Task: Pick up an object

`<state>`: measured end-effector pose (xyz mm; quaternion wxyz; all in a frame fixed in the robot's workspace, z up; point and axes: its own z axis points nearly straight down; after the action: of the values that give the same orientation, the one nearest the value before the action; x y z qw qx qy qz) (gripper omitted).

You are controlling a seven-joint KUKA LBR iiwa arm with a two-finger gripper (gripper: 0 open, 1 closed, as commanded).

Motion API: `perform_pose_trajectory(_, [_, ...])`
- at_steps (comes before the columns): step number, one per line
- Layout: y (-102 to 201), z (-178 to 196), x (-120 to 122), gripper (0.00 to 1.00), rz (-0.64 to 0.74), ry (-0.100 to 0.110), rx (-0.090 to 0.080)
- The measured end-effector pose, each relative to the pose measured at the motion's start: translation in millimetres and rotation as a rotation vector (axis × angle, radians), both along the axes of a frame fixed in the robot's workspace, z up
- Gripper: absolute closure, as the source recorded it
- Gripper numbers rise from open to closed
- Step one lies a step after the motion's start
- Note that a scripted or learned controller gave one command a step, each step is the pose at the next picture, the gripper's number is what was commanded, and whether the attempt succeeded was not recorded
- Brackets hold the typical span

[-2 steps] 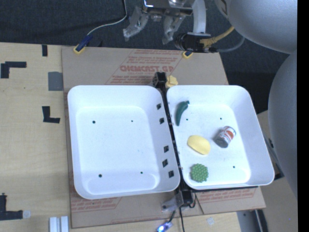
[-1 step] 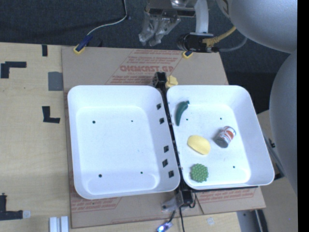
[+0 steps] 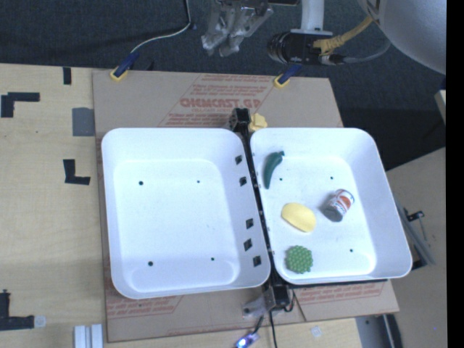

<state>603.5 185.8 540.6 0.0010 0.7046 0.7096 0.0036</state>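
Note:
The right bin holds a green chili pepper, a yellow lemon-shaped object, a small red and silver can lying on its side, and a green broccoli-like ball. My gripper hangs high above the back of the bench, beyond both bins, with nothing seen between its fingers. It is far from all the objects.
The left bin sits beside the right one, joined along a black-clipped divider. Both rest on a cardboard sheet. Cables and a yellow hose run behind the bench at top.

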Motion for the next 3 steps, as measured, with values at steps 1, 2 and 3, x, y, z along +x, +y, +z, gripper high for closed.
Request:
perform_pose_trajectory(1, [51, -146, -14, 1.0, -0.001, 0.023, -0.008])
perform_pose_trajectory(2, [48, -11, -3, 1.0, -0.003, -0.006, 0.001])
perform_pose_trajectory(3, [48, -20, -3, 0.0, -0.005, 0.008, -0.005])
